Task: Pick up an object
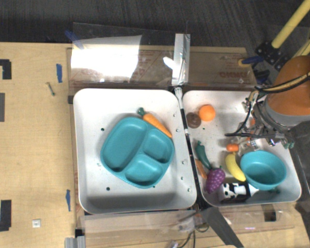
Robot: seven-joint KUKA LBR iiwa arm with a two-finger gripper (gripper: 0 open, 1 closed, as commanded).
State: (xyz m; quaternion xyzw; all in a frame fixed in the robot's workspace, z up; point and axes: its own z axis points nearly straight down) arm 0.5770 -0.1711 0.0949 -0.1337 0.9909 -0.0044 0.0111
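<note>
You've got two shallow white bins on the wooden bench (pixel 26 154). The left bin (pixel 88 190) carries a teal three-compartment plastic tray (pixel 138 151), tilted on the diagonal, with an orange toy carrot (pixel 156 124) lying on the tray's upper right rim, green top pointing up-left.

The right bin (pixel 292 192) is crowded. Top left: a small brown round piece (pixel 194 120) touching an orange ball (pixel 207 112). Along the left wall: a dark green toy vegetable (pixel 202 155) with something orange tucked beside it, too hidden to identify. Below that, a purple toy grape bunch (pixel 215 180), and just beside it a black-and-white toy figure (pixel 235 190) against the bin's near wall. A yellow toy banana (pixel 234 167) lies between the grapes and a teal plastic bowl (pixel 263 169), touching the bowl's left rim. A small orange piece (pixel 232 148) sits just above the banana.

The end effector (pixel 254 137) is over the right bin, at the bowl's upper left rim, with the grey arm and its orange band (pixel 297 92) above it at the right. Cables and wrist hardware clutter it; you can't tell its finger state from this view. The small orange piece and banana lie nearest, just left and below-left of it. Bowl rim and banana crowd that spot.
</note>
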